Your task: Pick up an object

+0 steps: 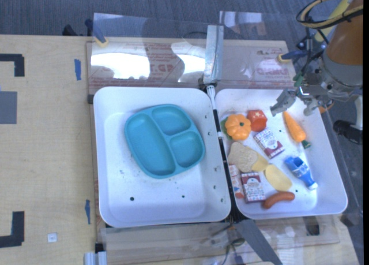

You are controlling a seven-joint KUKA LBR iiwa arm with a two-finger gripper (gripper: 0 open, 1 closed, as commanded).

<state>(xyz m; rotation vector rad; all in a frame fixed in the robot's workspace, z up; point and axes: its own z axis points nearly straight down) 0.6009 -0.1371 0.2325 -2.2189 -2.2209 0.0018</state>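
Note:
My gripper [297,105] hangs over the far right part of the right bin [333,199], its two fingers spread open with nothing between them. Just below it lies an orange carrot [294,127]. To its left sit a red tomato-like piece [257,119] and an orange pumpkin [238,126]. Further toward the front are a red-and-white carton [269,142], a blue bottle [301,170], a tan bread slice [243,155], a yellow piece [278,177], a small red box [252,186] and a sausage [278,200].
The left bin [109,200] holds a blue divided plate [165,140]. A clear upright panel [150,50] stands behind the bins, with a metal post [212,56] between them. The arm's cables [323,10] loop at the upper right.

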